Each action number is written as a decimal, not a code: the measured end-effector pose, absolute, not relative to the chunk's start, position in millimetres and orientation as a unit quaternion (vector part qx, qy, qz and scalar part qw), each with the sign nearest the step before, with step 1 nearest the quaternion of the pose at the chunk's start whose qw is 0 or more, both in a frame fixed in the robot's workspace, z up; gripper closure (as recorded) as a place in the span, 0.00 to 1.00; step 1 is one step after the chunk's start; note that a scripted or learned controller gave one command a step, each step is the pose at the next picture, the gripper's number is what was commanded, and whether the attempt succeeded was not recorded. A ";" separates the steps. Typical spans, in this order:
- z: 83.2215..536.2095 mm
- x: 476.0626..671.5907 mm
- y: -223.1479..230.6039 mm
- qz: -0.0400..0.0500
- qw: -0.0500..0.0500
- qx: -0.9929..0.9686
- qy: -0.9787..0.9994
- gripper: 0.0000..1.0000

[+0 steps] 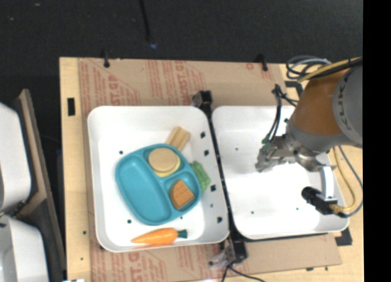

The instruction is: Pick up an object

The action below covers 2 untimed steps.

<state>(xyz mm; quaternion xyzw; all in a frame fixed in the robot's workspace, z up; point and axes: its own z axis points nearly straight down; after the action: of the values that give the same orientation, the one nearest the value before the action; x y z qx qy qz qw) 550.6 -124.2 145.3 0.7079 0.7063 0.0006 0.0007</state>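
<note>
In the left bin [104, 128] lies a blue divided plate [146, 189] with a round tan cookie [164, 160] and a brown waffle-like piece [182, 194] on it. A tan wooden block [178, 137] leans at the plate's top edge. A green piece [201, 175] pokes out at the plate's right side. An orange carrot [160, 236] rests near the bin's front wall. My gripper [266, 159] hangs over the right bin [244, 213], near its middle, with nothing seen in it. The arm's orange band [317, 109] is above it.
A black clip [201, 99] sits at the top of the divider between the bins. Cables and a black fitting [317, 198] trail off the wrist at the right bin's right side. Brown cardboard [140, 82] surrounds both bins.
</note>
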 end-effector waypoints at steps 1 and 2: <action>195.5 542.1 -127.0 0.002 0.002 0.708 0.707 1.00; 241.8 535.9 -124.5 0.002 0.002 0.707 0.707 1.00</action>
<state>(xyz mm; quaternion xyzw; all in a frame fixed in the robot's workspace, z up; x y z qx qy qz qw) 535.9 -124.5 241.8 0.7071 0.7071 0.0016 0.0021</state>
